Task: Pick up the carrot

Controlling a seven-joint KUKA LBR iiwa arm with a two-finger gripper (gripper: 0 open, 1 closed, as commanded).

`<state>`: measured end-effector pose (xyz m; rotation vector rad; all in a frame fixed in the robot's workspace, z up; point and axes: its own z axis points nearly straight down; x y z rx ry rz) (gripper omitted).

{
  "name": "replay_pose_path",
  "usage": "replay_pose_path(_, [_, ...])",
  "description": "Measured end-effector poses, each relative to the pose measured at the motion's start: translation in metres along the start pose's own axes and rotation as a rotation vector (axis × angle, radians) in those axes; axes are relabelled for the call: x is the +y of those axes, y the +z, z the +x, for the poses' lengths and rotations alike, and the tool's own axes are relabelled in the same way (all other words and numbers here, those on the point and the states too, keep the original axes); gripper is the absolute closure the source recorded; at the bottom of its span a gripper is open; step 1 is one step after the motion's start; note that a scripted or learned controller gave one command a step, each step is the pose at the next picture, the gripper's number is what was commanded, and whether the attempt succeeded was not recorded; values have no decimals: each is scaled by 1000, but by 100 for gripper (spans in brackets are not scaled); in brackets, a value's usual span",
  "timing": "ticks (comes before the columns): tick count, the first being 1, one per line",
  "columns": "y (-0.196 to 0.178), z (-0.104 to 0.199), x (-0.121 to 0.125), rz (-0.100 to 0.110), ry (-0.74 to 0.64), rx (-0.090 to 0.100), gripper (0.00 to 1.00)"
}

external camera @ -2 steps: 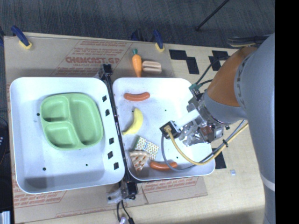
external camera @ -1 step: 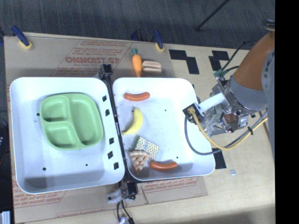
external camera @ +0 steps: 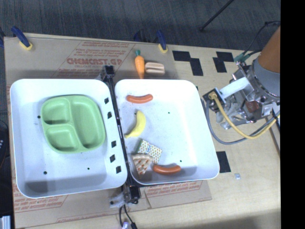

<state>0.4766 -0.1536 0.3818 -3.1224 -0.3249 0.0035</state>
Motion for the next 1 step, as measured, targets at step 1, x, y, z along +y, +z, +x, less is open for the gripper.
replay_pose_path(1, [132,17,-50,3,2,-4,100])
